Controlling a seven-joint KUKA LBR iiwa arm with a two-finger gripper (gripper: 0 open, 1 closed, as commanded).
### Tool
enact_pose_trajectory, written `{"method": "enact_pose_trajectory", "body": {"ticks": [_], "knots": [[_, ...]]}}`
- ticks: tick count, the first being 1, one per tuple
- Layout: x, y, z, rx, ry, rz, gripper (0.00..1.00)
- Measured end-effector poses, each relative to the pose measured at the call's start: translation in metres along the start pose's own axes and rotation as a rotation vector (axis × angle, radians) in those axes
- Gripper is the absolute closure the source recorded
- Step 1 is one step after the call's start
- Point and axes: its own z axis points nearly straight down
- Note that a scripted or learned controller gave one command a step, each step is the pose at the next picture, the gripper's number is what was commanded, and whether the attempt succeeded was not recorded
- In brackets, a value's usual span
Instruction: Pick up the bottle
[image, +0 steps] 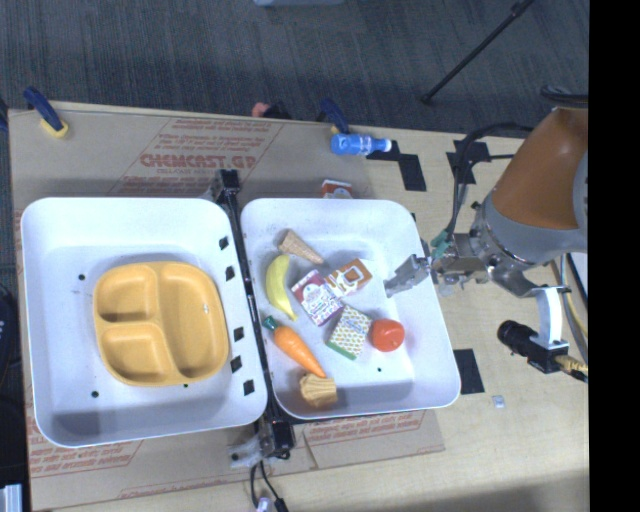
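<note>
Blue bottle (358, 144) on its side on the bench (500, 440), outside both bins, a little beyond the far rim of the right bin (428, 345) and near a blue clamp (333, 115). Nothing touching it. A small red-and-white thing (337, 187) between it and the rim (too small to name).

Gripper (405, 274) well apart from the bottle, low over the right bin's near-arm wall, above the clutter instead. Open or closed: cannot tell from this slant. Nothing seen held.

Main risk, as a judgement: closing where it hangs now and coming up with the wrong thing or with nothing. Closest to it are the tomato (387, 334), the small carton (350, 277) and the green box (348, 332); further in, the banana (277, 285) and carrot (297, 347).

Second risk: the bottle itself. Round and lying flat on a bare surface, so likely to roll or skid away under an off-centre pinch (cap end towards the arm, body away).

Third: the path across. Sweeping low from here towards the bottle could catch the bin's rim or nudge the red-and-white thing into it. Better to lift first, then travel.

Left bin (40, 300), with its yellow divided plate (160, 322), out of the way.
</note>
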Motion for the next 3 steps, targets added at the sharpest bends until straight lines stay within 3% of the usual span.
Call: {"method": "enact_pose_trajectory", "body": {"ticks": [1, 2, 3], "knots": [[0.036, 0.009, -0.129, -0.004, -0.003, -0.337, 0.00], [0.064, 0.019, -0.144, -0.004, -0.003, -0.023, 0.00], [0.101, 0.035, -0.193, -0.003, -0.002, 0.075, 0.00]]}}
